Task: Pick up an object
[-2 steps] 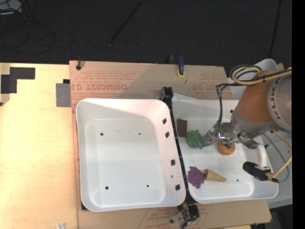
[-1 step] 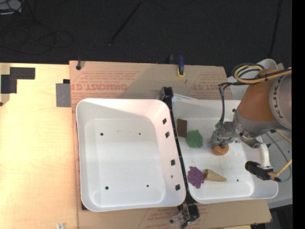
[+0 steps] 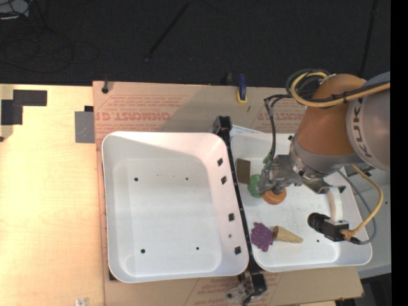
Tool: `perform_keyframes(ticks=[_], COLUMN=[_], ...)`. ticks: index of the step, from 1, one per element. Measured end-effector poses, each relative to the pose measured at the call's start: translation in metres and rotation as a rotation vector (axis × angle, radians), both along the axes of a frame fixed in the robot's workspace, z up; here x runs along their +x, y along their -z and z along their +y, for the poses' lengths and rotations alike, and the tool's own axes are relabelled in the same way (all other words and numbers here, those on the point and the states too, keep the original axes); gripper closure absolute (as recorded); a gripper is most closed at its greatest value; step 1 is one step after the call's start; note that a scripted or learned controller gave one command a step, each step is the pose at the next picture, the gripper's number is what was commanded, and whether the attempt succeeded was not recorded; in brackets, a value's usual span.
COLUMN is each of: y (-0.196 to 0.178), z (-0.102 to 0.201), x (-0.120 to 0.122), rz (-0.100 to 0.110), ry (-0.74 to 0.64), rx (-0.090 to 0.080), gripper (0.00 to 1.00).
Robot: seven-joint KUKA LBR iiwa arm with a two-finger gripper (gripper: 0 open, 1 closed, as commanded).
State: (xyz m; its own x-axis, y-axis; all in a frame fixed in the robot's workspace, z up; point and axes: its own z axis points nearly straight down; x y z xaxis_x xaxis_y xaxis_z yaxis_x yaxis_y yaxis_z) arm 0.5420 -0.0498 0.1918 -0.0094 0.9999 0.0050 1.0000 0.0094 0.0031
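At centre right, the gripper (image 3: 273,178) hangs just above a round orange disc (image 3: 275,197) beside a smooth green ball (image 3: 255,187) in the right bin (image 3: 357,252); whether it is open cannot be told.

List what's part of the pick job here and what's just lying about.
Job:
- gripper
- right bin
- pick candidates in it: orange piece, green piece, brown block, purple cone toy

Lying about:
- left bin
- blue clamp
- cardboard under the bins
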Motion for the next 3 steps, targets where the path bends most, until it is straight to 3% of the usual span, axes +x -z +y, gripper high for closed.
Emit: perform_keyframes(ticks=[1, 2, 3], y=[-0.016, 0.0, -0.045], z=[0.058, 0.081, 0.076], x=[0.004, -0.007, -0.069], rz=[0.004, 0.009, 0.008], ry=[0.004, 0.007, 0.012], rx=[-0.004, -0.004, -0.004], gripper=[1.0, 1.0, 1.0])
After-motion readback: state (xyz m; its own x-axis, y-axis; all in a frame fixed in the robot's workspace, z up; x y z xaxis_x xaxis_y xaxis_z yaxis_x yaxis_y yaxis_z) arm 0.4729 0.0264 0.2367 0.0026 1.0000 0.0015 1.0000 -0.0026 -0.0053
